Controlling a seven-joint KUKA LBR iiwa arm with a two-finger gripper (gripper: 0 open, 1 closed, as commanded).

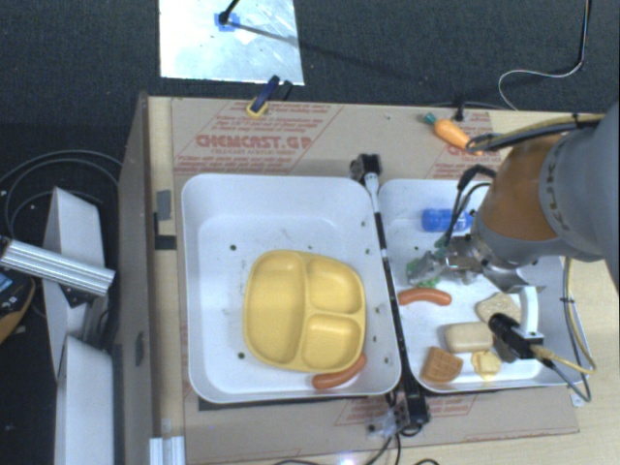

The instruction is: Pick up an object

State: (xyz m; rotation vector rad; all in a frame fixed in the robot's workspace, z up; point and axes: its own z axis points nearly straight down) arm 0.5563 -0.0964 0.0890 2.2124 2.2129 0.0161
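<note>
Small orange-red toy sausage [424, 297] lies in right white bin [412, 221] just below gripper [434, 263], claw state cannot be told; probably light, smooth, roll-prone plastic, best pinched mid-length across its width.

1. My worktop [291, 129] is a brown cardboard-like sheet printed with red lettering, lying on dark, speckled floor [68, 56].
2. Beyond its far edge a shiny, silvery square sheet [232, 27] lies on the floor, catching bright light, with a small blue piece [226, 21] on it.
3. To the left, black cables [39, 177] loop over the floor beside white box-like pieces [77, 231] and a ribbed metal bar [58, 267].
4. A thin white cable [581, 27] trails across the floor at the far right.
</note>
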